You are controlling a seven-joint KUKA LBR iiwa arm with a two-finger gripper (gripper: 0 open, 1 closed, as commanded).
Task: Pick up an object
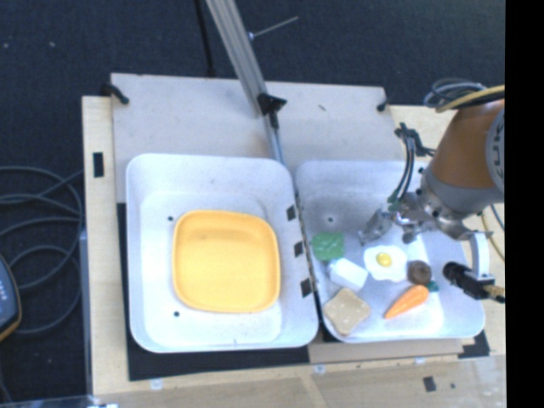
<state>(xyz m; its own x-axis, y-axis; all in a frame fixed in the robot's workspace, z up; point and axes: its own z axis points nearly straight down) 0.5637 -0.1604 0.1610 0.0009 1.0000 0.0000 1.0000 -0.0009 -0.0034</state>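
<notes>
the counter (204, 100) carried two white bins side by side. the left bin (144, 185) held a yellow plate (226, 260) lying flat near its middle. the right bin (340, 185) held all the small things, bunched toward its near edge.

the arm (466, 155) reached in from the right, its orange band above the wrist, and the claw (393, 219) hung over the middle of the right bin. whether the claw was open or closed could not be told from this slant, and nothing could be seen in its grip.

the things lay just on the near side of the claw. the toy fried egg (387, 262) sat closest, almost directly below and toward the viewer. a white block (348, 272) lay beside the egg on its left, touching or nearly so, and a green piece (328, 246) sat just beyond that, by the bin's left wall. a slice of toy bread (346, 310) rested in the near left corner. an orange carrot (406, 301) lay near the front wall, its long axis running slantwise, tip down-left and thick end up-right. a small brown round thing (419, 271) sat just above the carrot's thick end.

by my judgement the egg was the handiest pick: the claw needed only a short shift toward the near edge, then a straight descent.
</notes>
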